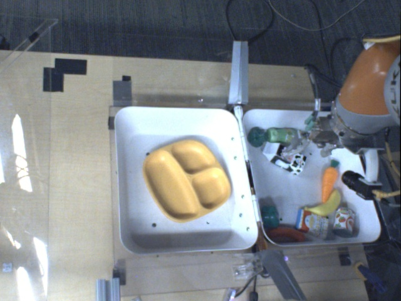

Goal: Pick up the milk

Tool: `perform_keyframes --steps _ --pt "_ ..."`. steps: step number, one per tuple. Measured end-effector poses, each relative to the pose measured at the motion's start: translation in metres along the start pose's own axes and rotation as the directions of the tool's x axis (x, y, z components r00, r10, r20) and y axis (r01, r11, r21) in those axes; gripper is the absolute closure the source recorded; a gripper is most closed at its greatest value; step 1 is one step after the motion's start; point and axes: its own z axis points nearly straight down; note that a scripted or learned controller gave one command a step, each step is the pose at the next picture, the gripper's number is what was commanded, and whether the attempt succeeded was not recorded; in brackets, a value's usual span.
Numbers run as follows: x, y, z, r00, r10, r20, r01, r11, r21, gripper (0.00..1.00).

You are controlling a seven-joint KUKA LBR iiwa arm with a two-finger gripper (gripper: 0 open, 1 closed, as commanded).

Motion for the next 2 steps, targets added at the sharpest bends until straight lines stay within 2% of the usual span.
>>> perform_keyframes --steps 1,2 --pt "0.0049 0.0204 0.0903 0.99 -0.141 0.001 0.141 0.99 -0.003 0.0" --pt "0.0049 0.0203 0.0904 0.99 -0.141 0.001 0.141 0.99 -0.003 0.0"
